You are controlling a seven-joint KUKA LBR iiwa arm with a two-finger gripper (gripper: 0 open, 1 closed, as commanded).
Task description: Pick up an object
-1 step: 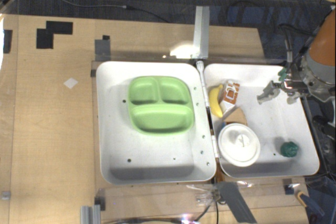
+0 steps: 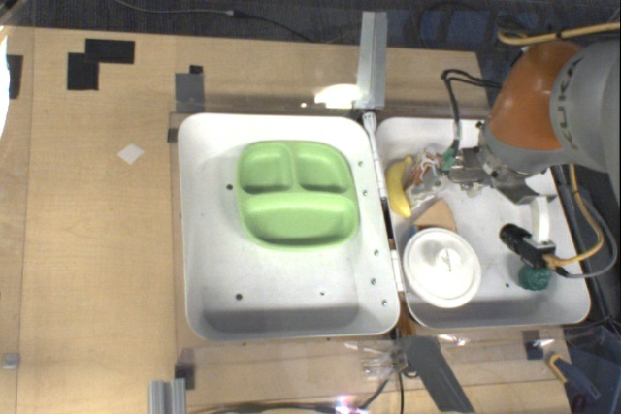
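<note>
Camera view, from the lower edge of the frame upward: on the desk (image 2: pixel 87 238) sat the left bin (image 2: pixel 209 305) with a green plate (image 2: pixel 294 192) in its middle. The right bin (image 2: pixel 572 310) held a white bowl (image 2: pixel 441 267) at its lower left and a teal lump (image 2: pixel 534 279) at its lower right. Above the bowl lay a tan piece (image 2: pixel 438 214), and just left of that a banana (image 2: pixel 397 189) lay along the bin's left wall. The hand (image 2: pixel 434 172) hung low in the upper part of the right bin, just beside the banana's right edge. Clutter hid whether it was released or clenched, so I cannot tell, and nothing could be seen gripped. The arm (image 2: pixel 529 111) came in from the frame's upper right.

By my judgement the step in hand was the approach, with the banana the likely target and no lift begun. The next move would call for settling squarely over the banana, clear of the wall and the tan piece, then closing and rising.
</note>
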